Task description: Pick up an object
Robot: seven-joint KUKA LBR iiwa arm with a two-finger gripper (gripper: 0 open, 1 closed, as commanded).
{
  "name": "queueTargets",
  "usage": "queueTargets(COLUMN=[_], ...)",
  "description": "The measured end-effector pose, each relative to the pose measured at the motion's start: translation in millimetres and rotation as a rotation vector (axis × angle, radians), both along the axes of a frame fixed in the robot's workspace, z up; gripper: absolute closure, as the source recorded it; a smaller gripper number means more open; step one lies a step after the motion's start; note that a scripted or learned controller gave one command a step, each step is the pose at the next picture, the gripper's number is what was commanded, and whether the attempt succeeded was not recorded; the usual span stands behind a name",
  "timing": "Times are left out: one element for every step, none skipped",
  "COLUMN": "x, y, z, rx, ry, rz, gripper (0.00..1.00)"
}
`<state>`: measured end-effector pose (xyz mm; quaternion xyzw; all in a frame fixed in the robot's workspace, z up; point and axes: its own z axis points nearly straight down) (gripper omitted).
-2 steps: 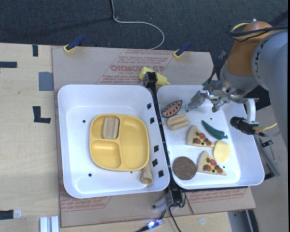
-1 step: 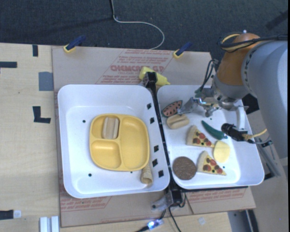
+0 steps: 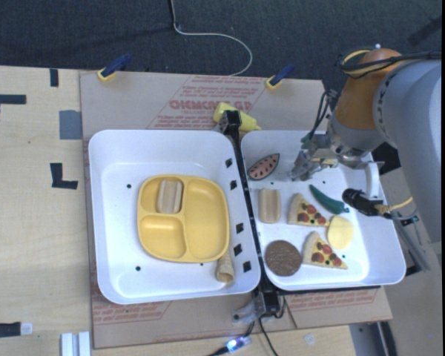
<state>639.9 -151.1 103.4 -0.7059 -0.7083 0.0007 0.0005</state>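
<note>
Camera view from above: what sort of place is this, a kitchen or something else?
Probably a robot lab test bench, not a kitchen: a grey robot arm with an orange band reaches over two shallow white bins, which hold toy food like plastic pizza slices and a yellow divided plate.

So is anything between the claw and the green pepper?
Nothing visible. The claw hangs over the right bin, up and left of the green pepper, with only bare white bin floor between them.

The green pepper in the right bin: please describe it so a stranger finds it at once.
Look in the right bin, near its far right side. The green pepper lies just right of the upper pizza slice, above the yellow piece. It is the bin's one green, thin, curved thing.
</note>
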Motion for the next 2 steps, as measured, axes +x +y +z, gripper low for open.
queueTargets(x=[0, 8], y=[-3, 2], z=[43, 89], rx=[0.000, 0.000], ry=[-0.005, -0.005], rz=[-0.003, -0.001], gripper=[1.00, 1.00])
